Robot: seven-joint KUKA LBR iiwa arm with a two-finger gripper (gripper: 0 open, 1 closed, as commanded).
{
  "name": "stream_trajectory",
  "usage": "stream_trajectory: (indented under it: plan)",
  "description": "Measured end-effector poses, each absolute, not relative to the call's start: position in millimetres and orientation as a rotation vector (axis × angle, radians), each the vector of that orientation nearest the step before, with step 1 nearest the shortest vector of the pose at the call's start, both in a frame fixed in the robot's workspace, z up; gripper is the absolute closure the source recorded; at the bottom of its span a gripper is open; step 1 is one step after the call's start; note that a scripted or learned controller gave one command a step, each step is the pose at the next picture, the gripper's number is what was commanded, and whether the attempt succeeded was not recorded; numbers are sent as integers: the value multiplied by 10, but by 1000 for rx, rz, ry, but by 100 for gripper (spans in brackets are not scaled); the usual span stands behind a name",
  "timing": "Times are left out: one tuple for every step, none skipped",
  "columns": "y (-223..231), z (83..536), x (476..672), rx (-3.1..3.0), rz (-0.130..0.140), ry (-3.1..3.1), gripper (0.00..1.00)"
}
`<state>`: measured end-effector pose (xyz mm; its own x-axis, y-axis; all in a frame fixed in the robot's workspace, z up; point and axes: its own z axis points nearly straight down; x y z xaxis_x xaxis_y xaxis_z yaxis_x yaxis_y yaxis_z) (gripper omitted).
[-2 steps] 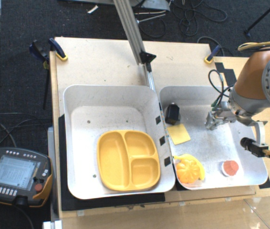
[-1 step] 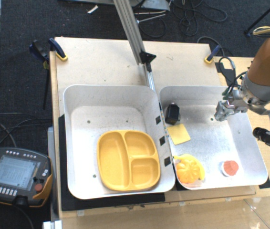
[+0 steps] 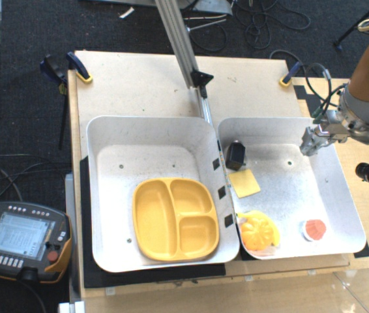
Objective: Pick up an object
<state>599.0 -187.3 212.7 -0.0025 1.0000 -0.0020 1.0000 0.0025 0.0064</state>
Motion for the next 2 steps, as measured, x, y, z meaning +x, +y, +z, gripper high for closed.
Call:
stream_trajectory:
  plan:
    - [-1819,2714,5935,2212,6,2220,100]
    - [-1818,3000,5947,2215,4,2221,100]
